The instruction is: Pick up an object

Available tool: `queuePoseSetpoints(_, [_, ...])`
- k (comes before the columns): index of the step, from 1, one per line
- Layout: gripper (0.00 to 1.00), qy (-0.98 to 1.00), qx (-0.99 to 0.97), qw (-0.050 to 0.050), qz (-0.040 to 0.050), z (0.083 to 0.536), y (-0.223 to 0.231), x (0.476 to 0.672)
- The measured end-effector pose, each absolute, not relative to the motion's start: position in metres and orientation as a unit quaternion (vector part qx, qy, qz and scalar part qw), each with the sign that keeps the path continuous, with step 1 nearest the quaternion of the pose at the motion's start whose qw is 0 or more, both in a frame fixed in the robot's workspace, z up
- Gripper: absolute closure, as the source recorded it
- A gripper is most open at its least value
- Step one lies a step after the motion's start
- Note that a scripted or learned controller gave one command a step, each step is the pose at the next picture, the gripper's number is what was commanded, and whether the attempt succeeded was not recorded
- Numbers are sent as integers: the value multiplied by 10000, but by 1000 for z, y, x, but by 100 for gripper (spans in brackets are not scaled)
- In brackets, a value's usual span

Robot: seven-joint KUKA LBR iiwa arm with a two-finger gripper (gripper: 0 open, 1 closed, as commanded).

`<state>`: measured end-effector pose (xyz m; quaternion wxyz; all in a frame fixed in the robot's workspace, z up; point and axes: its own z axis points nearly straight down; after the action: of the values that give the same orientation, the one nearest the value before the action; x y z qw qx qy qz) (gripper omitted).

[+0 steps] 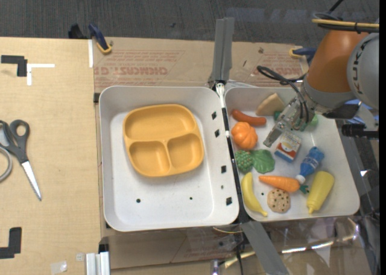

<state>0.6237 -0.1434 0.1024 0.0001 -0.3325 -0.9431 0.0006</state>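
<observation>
- Right bin (353, 204), lower right of the frame: crowded with toy food, little bare floor apart from a strip along its right wall.
- Gripper (278, 130) low in the upper middle of the right bin; can't tell if the fingers are apart or together, and nothing is visibly clamped.
- Closest to the tip: small carton (288, 146), boxy, white with red, just below right; orange pumpkin (244, 135), round and ribbed, just left.
- Red sausage (248, 117), smooth, slim, lies above the pumpkin near the top edge; beige wedge (269, 105) up by the bin's top rim.
- Green leafy pieces (254, 161), bumpy, mid-bin beside the divider wall.
- Lower part: carrot (280, 182) lying across; banana (251, 195) curved along the left wall; cookie (278, 200), round, speckled; yellow bottle (319, 190) and blue bottle (310, 163) toward the right wall.
- Left bin (108, 165), centre frame: yellow divided plate (163, 139), smooth plastic with three wells, open white floor below it.
- Grey arm with orange band (338, 56) enters from the upper right, overhanging the right bin's top corner.
- Scissors (21, 153) on the wooden bench at far left, well apart from the bins.
</observation>
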Motion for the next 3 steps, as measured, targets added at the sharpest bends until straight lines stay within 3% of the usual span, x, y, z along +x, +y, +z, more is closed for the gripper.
queuePoseSetpoints(1, [0,-9198,-3923,-8,3,92,-98,628])
queuePoseSetpoints(2, [0,-8939,-4483,-17,1,93,-98,645])
queuePoseSetpoints(3, [0,-8446,-5352,109,52,90,-98,654])
